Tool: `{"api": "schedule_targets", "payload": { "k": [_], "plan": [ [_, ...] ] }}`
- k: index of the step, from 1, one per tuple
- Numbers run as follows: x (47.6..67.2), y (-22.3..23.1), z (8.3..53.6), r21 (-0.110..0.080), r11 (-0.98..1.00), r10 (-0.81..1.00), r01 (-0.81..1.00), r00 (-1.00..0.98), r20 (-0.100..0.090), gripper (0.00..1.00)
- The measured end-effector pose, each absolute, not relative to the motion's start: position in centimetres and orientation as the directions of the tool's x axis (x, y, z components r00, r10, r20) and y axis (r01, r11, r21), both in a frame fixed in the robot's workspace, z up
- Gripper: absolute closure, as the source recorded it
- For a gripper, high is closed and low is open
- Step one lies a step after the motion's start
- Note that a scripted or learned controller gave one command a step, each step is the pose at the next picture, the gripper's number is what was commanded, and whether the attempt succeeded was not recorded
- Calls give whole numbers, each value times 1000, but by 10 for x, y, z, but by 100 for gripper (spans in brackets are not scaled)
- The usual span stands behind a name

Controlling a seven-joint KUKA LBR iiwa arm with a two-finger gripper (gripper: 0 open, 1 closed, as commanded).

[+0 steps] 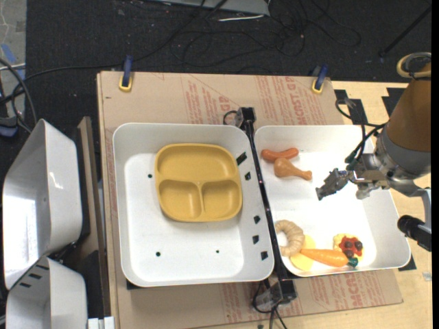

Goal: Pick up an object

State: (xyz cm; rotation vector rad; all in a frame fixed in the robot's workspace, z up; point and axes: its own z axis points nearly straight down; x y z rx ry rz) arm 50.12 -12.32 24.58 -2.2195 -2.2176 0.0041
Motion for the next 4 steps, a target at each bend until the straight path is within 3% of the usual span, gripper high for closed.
{"api": "schedule_targets", "payload": {
  "k": [2, 3, 4],
  "plan": [
    [492, -123, 141, -4, -2, 1000, 1000, 2, 1, 0],
    [493, -123, 153, -1, -3, 1000, 1000, 3, 0, 100],
    [495, -124, 195, 4, 3, 1000, 1000, -3, -1, 100]
  ]
}}
